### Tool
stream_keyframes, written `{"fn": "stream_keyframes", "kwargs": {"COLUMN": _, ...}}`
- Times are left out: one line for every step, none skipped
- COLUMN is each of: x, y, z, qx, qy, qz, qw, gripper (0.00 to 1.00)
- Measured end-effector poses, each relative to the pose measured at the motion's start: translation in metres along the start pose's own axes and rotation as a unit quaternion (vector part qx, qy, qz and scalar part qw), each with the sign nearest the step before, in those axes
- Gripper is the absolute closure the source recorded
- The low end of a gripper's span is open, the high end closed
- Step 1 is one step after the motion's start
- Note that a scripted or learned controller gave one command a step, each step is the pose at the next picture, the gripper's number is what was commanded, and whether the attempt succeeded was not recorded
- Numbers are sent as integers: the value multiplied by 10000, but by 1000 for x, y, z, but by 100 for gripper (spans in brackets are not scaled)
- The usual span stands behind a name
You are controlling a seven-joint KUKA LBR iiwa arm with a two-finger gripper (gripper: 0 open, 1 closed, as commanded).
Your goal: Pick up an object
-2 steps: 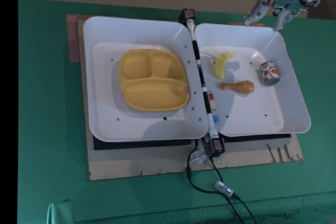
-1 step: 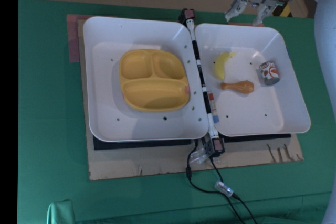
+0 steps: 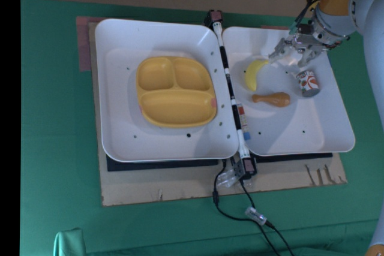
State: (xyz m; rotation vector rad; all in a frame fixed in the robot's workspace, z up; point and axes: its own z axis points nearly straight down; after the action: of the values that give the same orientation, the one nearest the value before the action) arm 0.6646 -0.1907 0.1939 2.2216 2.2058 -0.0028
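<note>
In the right bin (image 3: 312,135) lie a yellow banana (image 3: 255,72), a brown chicken drumstick (image 3: 273,99) and a small orange-and-white can (image 3: 308,83) on its side. My gripper (image 3: 290,57) hovers over the bin's far part, between the banana and the can and slightly behind them. Its fingers are spread apart, one toward the banana, one toward the can, with nothing between them. The grey arm with its orange band reaches in from the upper right.
The left bin (image 3: 120,129) holds a yellow divided plate (image 3: 175,91). A black divider rail (image 3: 231,93) runs between the bins. Cables (image 3: 252,213) trail over the green mat in front of the bench.
</note>
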Motion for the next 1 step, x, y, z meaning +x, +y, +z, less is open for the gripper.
{"fn": "stream_keyframes", "kwargs": {"x": 0, "y": -53, "z": 6, "qx": -41, "qy": -4, "qz": -2, "qw": 10000, "gripper": 0}}
